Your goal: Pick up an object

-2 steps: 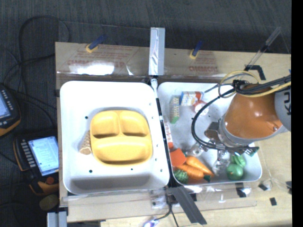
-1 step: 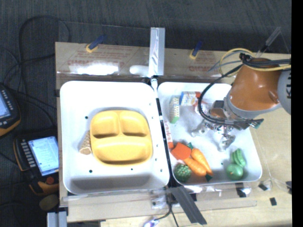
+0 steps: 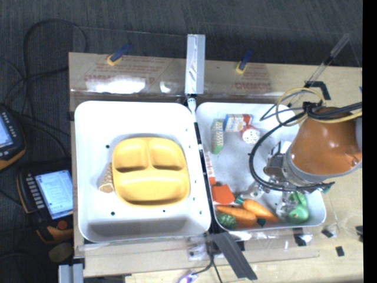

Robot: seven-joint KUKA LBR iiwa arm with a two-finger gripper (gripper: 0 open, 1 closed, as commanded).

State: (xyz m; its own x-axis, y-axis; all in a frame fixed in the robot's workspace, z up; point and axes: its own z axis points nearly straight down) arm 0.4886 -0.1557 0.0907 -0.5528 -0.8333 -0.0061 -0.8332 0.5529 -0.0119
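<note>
Though the fingers [image 3: 290, 204] reach down beside a green toy [image 3: 298, 210], their spread cannot be told.

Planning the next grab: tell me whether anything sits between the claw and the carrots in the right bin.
Nothing visible does. The claw hangs low at the right bin's front right, by a green toy. The carrots lie just to its left in this view, with open bin floor between.

- The grey KUKA arm with its broad orange band [image 3: 327, 141] reaches in from the right, pointing steeply downward.
- Its two-finger metal gripper [image 3: 288, 203] hangs low near the right bin's front right corner, wrapped by black cables.
</note>
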